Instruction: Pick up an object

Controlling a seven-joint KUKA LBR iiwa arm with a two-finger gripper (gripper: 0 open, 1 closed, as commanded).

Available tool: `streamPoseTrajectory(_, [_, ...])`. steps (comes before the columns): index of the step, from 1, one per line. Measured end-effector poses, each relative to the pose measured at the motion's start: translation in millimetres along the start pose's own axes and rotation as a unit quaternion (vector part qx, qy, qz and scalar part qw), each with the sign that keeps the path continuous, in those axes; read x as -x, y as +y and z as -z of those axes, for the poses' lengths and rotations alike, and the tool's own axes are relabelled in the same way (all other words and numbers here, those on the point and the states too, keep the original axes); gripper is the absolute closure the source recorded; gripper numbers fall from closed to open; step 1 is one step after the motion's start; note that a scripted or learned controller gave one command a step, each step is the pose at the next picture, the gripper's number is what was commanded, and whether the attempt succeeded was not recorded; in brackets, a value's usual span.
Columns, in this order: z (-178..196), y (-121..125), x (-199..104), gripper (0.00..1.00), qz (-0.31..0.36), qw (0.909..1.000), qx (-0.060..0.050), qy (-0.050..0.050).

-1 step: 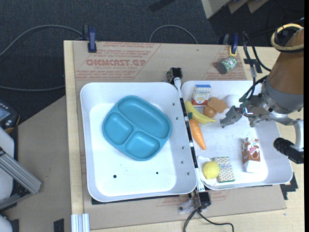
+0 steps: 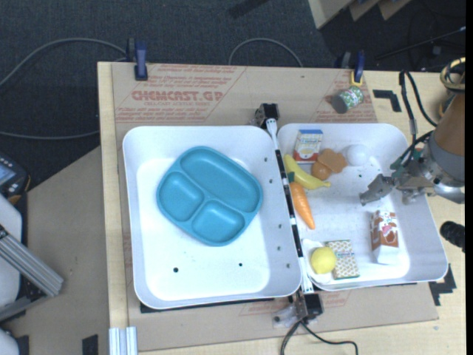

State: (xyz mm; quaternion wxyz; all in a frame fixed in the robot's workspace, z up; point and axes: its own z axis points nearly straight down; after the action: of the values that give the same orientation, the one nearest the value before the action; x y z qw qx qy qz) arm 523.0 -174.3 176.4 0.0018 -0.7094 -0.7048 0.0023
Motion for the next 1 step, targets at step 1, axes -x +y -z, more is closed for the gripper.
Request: streamPoseTrajectory(1, [-90.5,-24.7,39.7,0.0,0.001,1.0,-0.001,0.001])
